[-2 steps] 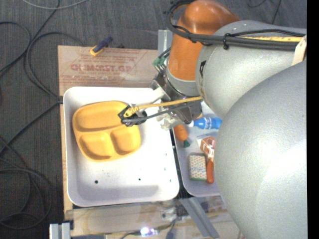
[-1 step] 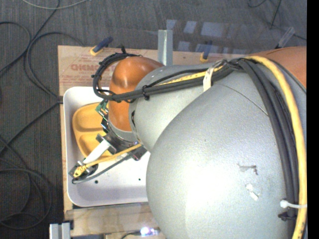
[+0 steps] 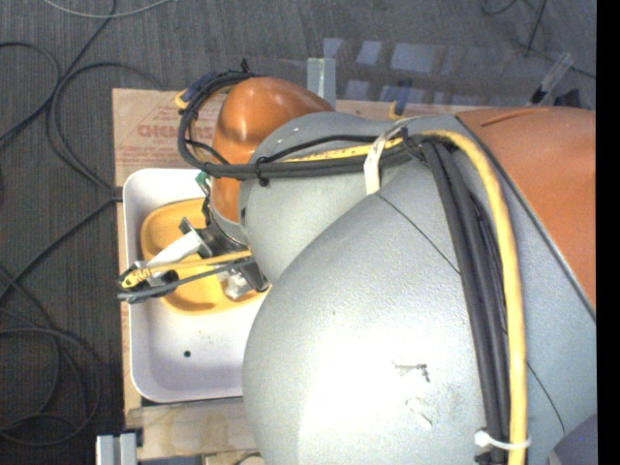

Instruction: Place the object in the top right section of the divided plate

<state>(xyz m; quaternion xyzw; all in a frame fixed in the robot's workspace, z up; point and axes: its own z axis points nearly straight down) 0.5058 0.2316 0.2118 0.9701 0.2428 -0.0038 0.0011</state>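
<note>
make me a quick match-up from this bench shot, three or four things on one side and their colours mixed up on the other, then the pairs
Things:
1. divided plate
2. bin
3. cable bundle across the arm
4. big arm housing in the foreground

Colours:
a. grey
b. white
c. yellow-orange
d. black

Pairs: 1-c, 2-b, 3-d, 4-a

The plate lies inside the bin at the view's left, partly covered by the arm.
</note>
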